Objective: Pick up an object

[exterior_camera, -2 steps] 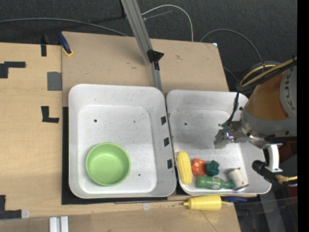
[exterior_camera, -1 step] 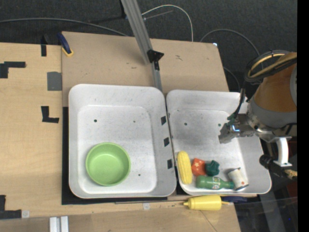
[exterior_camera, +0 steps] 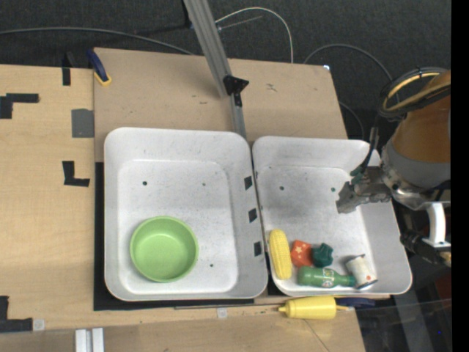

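The gripper is seen over the right edge of the right bin, carried in from the right by the grey arm with its orange band. Whether it is spread or pressed together cannot be told at this angle and size. Nothing is seen between its tips, and it is positioned above bare white bin floor.

The candidate objects are gathered in the near part of that same bin, below and slightly to the left of the gripper and apart from it. A yellow corn cob is laid lengthwise against the bin's left wall. Just to its right an orange-red toy is found, with a small dark green piece beside it. A green bottle is laid on its side in front of these, and a white cylinder with a dark band is lying at the bottle's right end, the nearest of the group to the gripper's side of the bin.

A yellow squeeze bottle is laid on the bench outside the bin's near rim. In the left bin a light green bowl is set upright in the near left corner, well apart from the gripper. A grey metal rod is slanted down to the gap between the two bins.
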### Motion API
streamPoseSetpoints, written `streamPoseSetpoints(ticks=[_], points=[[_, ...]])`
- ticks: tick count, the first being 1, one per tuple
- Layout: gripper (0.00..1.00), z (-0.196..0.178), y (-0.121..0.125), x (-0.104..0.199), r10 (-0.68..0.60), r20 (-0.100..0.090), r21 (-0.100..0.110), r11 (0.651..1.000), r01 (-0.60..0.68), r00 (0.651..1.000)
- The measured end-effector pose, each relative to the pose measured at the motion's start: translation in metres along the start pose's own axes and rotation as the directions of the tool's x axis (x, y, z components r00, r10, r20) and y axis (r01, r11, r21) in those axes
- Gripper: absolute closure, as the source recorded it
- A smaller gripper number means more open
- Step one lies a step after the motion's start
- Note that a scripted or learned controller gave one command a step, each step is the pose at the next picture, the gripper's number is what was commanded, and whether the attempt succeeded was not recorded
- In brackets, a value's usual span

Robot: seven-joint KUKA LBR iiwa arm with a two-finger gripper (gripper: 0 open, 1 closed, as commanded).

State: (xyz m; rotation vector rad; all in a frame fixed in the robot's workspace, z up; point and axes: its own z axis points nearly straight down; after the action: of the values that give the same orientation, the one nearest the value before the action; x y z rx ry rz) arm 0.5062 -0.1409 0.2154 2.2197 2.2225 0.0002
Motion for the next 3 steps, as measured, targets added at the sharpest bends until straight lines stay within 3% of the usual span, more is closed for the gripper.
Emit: streamPoseSetpoints(ticks=[2, 3], points=[[1.00, -0.004, 0.035, 0.097, -0.006, -0.002, 0.000, 1.000, 0.006, 1.000], [1.00, -0.003, 0.039, 0.153, -0.007, -0.002, 0.003, 1.000, 0.007, 1.000]])
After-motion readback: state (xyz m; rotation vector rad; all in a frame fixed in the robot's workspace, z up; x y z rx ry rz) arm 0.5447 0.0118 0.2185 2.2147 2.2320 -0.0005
